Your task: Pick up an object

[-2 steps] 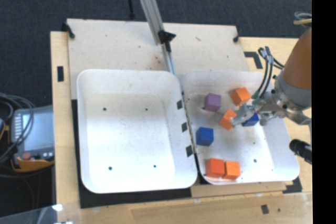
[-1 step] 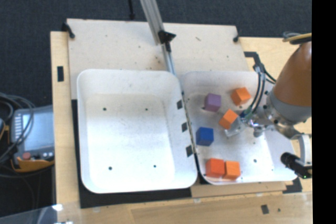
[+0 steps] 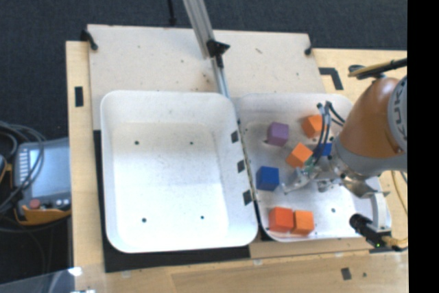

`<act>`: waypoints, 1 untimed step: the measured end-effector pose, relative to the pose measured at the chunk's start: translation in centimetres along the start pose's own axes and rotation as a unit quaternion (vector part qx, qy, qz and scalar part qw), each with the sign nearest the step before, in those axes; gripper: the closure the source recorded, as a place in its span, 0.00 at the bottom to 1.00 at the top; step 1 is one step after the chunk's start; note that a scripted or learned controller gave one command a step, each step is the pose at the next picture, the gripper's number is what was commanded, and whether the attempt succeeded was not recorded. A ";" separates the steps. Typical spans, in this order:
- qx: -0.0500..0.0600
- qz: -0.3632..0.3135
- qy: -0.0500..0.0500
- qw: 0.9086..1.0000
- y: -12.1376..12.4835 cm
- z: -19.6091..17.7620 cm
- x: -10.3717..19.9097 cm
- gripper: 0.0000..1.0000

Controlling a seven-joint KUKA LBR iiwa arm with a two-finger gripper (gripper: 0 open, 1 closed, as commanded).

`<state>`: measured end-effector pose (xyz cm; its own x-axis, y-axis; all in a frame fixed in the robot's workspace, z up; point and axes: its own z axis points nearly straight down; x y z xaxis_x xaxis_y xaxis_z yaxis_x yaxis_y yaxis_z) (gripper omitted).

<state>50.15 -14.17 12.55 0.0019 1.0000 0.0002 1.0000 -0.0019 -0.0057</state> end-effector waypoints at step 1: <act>-0.006 0.004 -0.001 1.000 0.3 -1.4 -0.1 1.00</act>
<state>50.45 -14.28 13.98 0.0095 1.0000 -0.0008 0.9999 -0.0095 0.0057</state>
